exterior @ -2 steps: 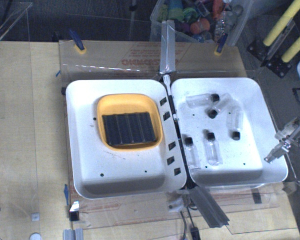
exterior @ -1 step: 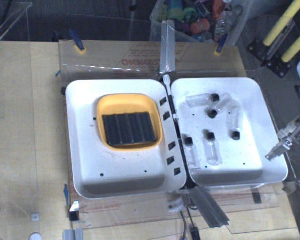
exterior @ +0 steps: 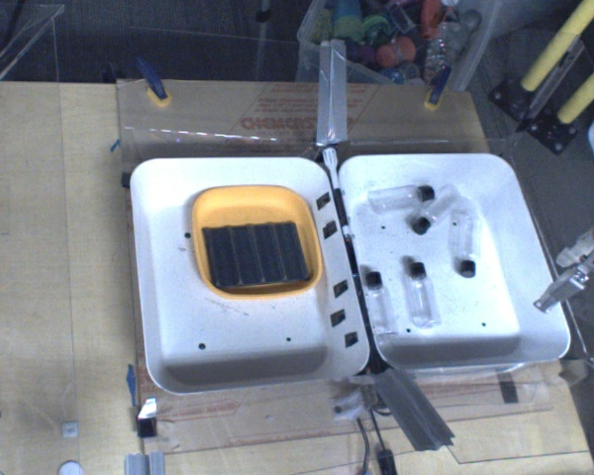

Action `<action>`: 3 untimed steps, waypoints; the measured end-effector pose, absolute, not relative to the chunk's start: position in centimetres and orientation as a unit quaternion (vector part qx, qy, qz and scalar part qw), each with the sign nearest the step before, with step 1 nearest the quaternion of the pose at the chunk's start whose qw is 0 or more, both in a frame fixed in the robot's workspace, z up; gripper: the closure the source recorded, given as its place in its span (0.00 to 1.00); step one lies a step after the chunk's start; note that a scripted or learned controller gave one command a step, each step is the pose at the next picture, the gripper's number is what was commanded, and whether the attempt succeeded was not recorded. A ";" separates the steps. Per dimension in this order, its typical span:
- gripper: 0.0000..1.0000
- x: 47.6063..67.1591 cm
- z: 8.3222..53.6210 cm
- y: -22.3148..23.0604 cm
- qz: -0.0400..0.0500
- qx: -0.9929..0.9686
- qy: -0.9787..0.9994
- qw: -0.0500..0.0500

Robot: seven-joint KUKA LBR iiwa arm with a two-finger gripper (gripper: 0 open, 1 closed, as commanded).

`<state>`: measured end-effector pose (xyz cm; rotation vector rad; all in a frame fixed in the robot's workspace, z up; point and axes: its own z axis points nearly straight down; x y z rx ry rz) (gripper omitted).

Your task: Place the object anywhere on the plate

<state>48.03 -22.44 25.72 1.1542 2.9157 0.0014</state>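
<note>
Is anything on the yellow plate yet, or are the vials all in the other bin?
One thing: a dark ribbed rectangular object lies flat on the yellow plate. The clear black-capped vials lie on their sides in the right bin.

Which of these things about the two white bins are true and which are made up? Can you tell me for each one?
1. The yellow plate sits in the left bin. True.
2. A dark ridged block lies on the plate. True.
3. The clear bottles with black caps are on the plate. False: they lie in the right bin.
4. The end effector is above the plate. False: it is at the right bin's right edge.
5. The bottles are red. False: they are clear.
</note>
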 end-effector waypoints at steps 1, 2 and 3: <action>0.00 48.0 24.6 -22.3 0.001 0.263 0.965 0.000; 0.00 48.0 23.5 -22.3 0.001 0.113 0.994 0.000; 0.00 48.0 23.7 -22.4 0.001 0.141 0.990 0.002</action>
